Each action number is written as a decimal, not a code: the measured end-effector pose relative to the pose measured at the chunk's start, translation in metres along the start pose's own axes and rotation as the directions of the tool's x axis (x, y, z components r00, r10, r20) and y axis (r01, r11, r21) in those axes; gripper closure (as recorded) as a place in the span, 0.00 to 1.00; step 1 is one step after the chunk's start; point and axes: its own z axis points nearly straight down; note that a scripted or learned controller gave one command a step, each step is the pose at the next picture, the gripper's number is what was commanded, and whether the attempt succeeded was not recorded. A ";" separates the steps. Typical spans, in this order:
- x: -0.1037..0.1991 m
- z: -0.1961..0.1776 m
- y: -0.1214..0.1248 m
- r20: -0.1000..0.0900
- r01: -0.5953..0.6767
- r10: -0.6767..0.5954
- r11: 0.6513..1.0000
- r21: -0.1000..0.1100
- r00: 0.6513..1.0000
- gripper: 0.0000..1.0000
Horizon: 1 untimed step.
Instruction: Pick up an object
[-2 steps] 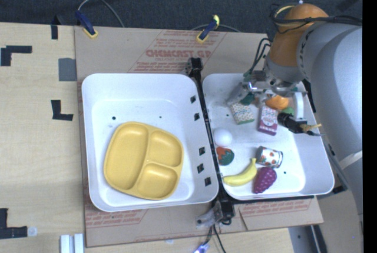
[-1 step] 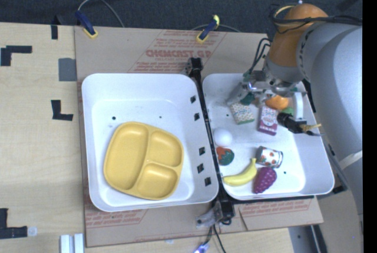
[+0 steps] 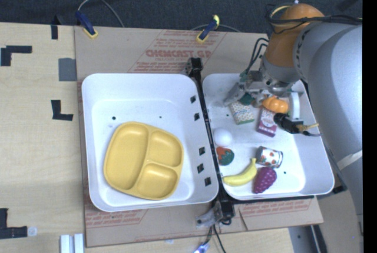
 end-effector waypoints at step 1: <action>-0.008 0.000 0.000 -0.001 0.000 0.000 1.000 0.000 1.000 0.00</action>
